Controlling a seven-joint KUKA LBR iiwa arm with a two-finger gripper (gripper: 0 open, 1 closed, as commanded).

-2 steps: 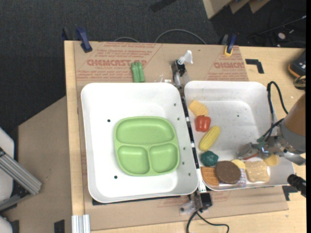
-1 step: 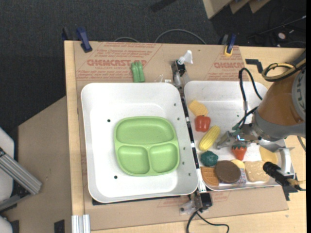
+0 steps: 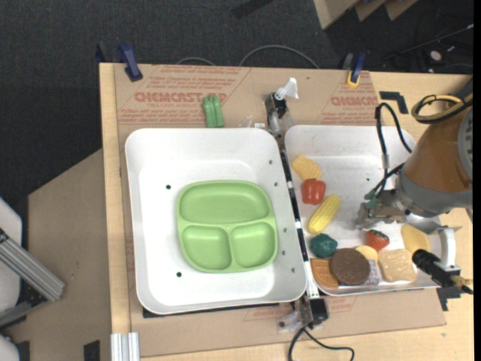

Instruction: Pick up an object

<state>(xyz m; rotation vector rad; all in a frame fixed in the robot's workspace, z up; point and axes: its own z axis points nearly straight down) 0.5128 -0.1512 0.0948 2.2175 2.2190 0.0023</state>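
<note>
The right bin (image 3: 338, 138) holds several toy foods. A yellow piece (image 3: 306, 166), a red pepper (image 3: 313, 191) and a corn cob (image 3: 324, 213) lie along its left side. Along the front lie a dark green piece (image 3: 324, 244), a brown round patty (image 3: 350, 265), a red tomato (image 3: 376, 239), a tan bread piece (image 3: 396, 265) and a yellow piece (image 3: 414, 238). My gripper (image 3: 370, 213) hangs low in the right bin, just above and left of the tomato and to the right of the corn. Nothing shows in its grasp.
The left bin (image 3: 150, 224) carries a green divided plate (image 3: 225, 226) in its middle. A green clip (image 3: 214, 111) lies on the bench behind it. The arm's orange band (image 3: 440, 160) and black cables (image 3: 387, 145) hang over the right bin's right side.
</note>
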